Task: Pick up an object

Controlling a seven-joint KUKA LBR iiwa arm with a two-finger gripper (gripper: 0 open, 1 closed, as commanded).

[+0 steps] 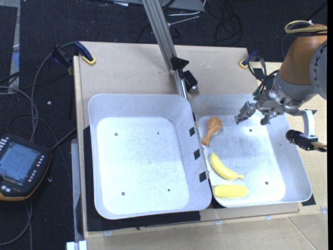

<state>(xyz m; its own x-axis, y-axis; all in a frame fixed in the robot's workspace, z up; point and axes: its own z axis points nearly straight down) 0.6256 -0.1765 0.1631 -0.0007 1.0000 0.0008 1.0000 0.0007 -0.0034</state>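
We start with the pale wooden tabletop (130, 72), which carries two shallow white plastic bins side by side: the left one (104, 108) and the right one (281, 176), their inner rims overlapping along the middle. The grey KUKA arm with its orange band (302, 56) reaches in over the far right corner of the right bin, and its pincer (256, 114) hangs above the bin's back part with the two dark fingers spread apart and nothing between them. We judge this to be the approach step: no object is gripped yet, and the pincer stands well apart from all three candidates. Those lie along the right bin's left side. The yellow curved plastic banana (225, 169) lies with its long axis running diagonally, from upper left by the bin wall down to its stem at lower right. Just beside it, nearer the front rim, the yellow stubby block-like piece (230, 191) lies roughly level across the view. The orange-tan toy drumstick (210, 129) sits further back, its fat end up and right, its thin end pointing down and left toward the wall. Being nearest the pincer, it seems the likeliest target; the next move calls for travelling left, turning the fingers across its slim axis, then descending.
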